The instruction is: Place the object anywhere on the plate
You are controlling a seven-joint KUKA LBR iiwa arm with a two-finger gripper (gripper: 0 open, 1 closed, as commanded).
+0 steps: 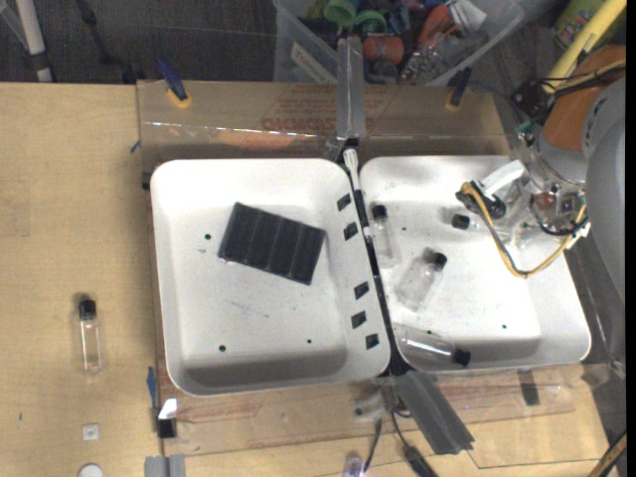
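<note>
Two white bins sit side by side. In the left bin (189, 356) there's a single item: the black ridged plate (271, 241), lying flat and slightly skewed, just toward 1 o'clock of the bin's middle, with nothing on it.

Over to the right bin (556, 316), where the clear, black-capped vials are. The vial by the divider (380, 232) is at the bin's 9 o'clock edge. The middle vial (422, 276) lies tilted at about 8 o'clock from centre, cap pointing to 1 o'clock. The front vial (434, 350) lies along the near wall at 7 o'clock. A small black piece (459, 221) rests at 11 o'clock.

The gripper (512, 217) hangs over this bin at about 1 o'clock. I can't tell whether it's open or closed, and no vial is visibly in its hold.

Outside the bins, a loose vial (89, 334) lies on the wooden bench (70, 197) at 9 o'clock, and a clear crate (397, 13) of colourful odds and ends stands at 12 o'clock.
</note>
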